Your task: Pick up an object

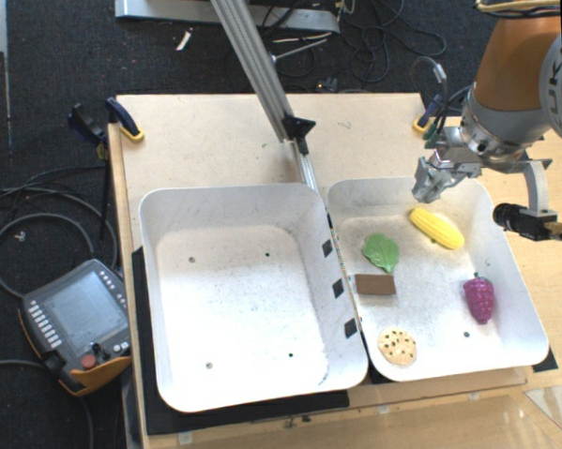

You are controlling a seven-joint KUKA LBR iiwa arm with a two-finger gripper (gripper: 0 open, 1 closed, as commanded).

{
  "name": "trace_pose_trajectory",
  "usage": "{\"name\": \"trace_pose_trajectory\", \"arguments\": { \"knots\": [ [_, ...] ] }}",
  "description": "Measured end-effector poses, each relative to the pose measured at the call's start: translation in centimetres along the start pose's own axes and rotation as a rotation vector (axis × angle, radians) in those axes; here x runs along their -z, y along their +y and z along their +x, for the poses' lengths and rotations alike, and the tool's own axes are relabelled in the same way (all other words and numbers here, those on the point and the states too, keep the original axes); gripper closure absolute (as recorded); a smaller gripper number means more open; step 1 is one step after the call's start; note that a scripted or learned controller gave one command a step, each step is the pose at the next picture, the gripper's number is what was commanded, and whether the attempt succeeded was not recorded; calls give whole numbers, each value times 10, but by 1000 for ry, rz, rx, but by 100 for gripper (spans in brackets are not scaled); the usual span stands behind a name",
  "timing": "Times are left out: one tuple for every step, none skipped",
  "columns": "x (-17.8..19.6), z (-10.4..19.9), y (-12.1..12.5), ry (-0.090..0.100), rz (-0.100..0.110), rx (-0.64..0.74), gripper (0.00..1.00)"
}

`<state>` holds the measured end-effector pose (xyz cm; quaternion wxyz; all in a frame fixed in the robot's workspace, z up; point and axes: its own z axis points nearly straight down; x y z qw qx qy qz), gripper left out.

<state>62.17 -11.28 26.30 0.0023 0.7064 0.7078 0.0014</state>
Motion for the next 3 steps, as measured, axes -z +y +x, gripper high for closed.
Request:
{"name": "trace_pose_trajectory", "arguments": {
  "knots": [
    [-5, 59, -5, 3, 7, 6, 100],
    [-15, 122, -4, 4, 7, 6, 100],
    [-17, 185, -2, 3, 5, 6, 100]
  ]
}}
